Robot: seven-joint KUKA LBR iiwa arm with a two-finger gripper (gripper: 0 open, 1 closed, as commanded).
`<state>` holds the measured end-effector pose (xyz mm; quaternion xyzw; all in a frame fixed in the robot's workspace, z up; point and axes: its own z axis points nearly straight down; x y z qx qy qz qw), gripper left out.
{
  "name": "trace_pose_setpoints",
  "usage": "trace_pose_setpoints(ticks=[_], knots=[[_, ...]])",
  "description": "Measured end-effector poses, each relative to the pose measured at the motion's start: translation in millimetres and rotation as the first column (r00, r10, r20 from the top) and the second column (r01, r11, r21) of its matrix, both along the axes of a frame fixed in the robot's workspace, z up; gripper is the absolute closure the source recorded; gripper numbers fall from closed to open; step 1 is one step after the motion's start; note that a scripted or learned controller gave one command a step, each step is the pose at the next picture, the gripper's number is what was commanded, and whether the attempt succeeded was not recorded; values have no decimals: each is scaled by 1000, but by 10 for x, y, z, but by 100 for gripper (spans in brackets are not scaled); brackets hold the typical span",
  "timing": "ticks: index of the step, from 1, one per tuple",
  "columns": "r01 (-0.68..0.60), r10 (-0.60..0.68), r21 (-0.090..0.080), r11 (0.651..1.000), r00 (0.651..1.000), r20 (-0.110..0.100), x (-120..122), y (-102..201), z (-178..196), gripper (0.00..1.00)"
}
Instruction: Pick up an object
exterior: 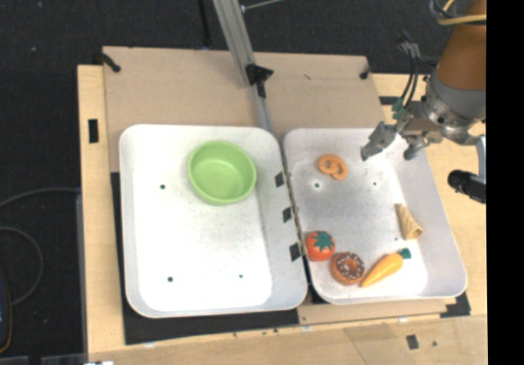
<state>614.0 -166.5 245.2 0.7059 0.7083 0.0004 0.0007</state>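
Note:
My gripper (pixel 393 146) hovers over the far right corner of the right bin (pixel 360 196), open, with nothing between its fingers. An orange pretzel-like ring (pixel 332 165) lies just left of it on the bin floor. Along the near side of the right bin lie a red tomato (pixel 319 245), a chocolate donut (pixel 347 267) and an orange carrot (pixel 384 267). A tan cone (pixel 408 221) rests by the bin's right wall.
A green bowl (pixel 221 172) stands in the far part of the left bin (pixel 196 265). A grey metal post (pixel 233 24) slants up from between the bins at the back. Cardboard (pixel 180 85) covers the bench behind the bins.

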Motion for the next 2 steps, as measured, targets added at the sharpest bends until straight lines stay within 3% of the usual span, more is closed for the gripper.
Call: trace_pose_setpoints(ticks=[1, 2], knots=[[0, 0, 0, 1000, 1000, 0, 0, 0, 0, 0], [3, -3, -2, 1000, 1000, -4, 10, 12, -424, 0]])
